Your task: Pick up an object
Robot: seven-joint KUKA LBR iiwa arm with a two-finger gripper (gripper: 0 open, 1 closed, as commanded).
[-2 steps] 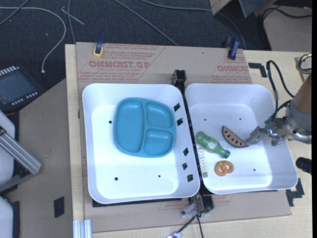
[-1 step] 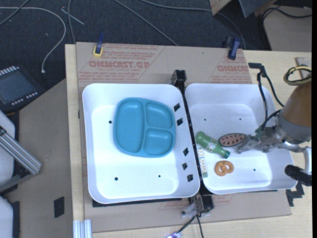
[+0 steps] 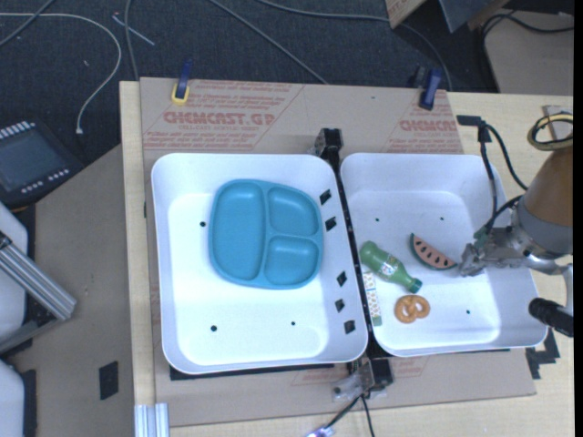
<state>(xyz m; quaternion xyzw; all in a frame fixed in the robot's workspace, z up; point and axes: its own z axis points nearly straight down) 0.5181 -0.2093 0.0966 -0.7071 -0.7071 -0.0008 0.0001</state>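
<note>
Nearest, a pretzel [image 3: 412,309] lies in the right bin [image 3: 437,176], a green bottle [image 3: 391,268] just beyond. Farther, the claw [image 3: 473,260] touches a watermelon slice [image 3: 432,253]; its opening, I cannot tell. Left bin [image 3: 182,271] holds a blue plate [image 3: 266,233].

Two bins sat side by side on the bench [image 3: 137,244]. The left bin [image 3: 182,326] held a divided plate [image 3: 266,233]. The right bin [image 3: 401,176] held a bottle [image 3: 390,267], a pretzel [image 3: 412,309] just below it, and a watermelon slice [image 3: 432,252] to its right — the gripper [image 3: 472,260] right beside that slice.
</note>
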